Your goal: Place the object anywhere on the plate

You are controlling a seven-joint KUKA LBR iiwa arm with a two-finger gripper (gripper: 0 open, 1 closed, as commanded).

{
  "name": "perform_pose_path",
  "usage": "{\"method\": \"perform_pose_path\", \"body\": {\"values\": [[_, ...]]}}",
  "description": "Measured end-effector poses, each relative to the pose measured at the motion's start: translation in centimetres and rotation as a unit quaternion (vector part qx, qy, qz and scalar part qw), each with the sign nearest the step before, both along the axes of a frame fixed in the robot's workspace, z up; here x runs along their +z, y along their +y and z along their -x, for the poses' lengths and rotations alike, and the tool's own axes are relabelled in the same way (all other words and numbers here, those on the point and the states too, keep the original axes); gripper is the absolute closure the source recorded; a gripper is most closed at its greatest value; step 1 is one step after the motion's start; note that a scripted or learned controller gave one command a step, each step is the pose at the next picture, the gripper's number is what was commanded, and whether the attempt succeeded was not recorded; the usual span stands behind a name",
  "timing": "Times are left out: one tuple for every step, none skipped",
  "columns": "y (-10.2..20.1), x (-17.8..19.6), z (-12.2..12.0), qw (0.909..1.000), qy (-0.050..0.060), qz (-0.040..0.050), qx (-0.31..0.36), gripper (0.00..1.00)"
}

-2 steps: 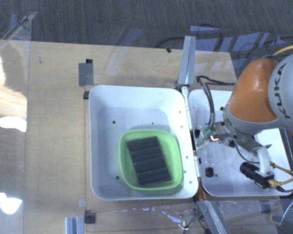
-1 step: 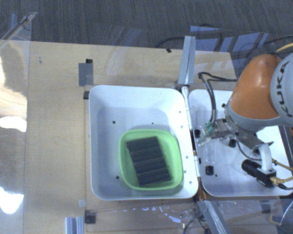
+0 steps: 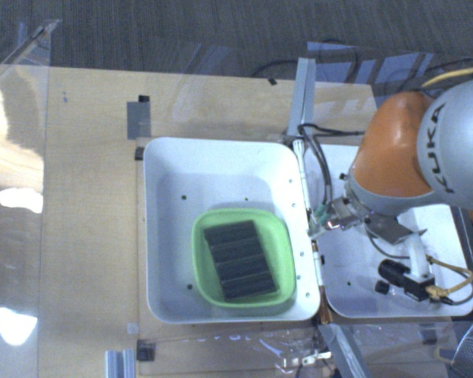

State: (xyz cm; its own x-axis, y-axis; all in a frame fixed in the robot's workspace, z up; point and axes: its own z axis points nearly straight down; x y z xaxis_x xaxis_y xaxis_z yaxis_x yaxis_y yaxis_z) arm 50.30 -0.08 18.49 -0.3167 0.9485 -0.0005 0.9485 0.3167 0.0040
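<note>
A dark grey ribbed rectangular block (image 3: pixel 238 260) lay flat on the light green square plastic plate (image 3: pixel 284 242) in the left white bin (image 3: pixel 173 211), low in the frame's centre. The gripper (image 3: pixel 331 217) hung at the left edge of the right white bin (image 3: pixel 347 290). Whether it was open or closed could not be told.

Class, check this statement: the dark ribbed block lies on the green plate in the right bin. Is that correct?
Not quite. The camera view shows the dark ribbed block lying on the green plate in the left bin, not the right one.
</note>
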Motion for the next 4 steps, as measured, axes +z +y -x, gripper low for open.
{"method": "perform_pose_path", "body": {"values": [[0.0, 1.1, -0.2, 1.0000, -0.003, -0.0002, 0.001, 1.00], [5.8, 0.0, 1.4, 0.9963, -0.001, -0.0001, 0.086, 1.00], [5.8, 0.0, 1.4, 0.9963, -0.001, -0.0001, 0.086, 0.00], [2.7, 2.9, 1.4, 0.9980, -0.002, 0.0004, 0.064, 0.00]]}}
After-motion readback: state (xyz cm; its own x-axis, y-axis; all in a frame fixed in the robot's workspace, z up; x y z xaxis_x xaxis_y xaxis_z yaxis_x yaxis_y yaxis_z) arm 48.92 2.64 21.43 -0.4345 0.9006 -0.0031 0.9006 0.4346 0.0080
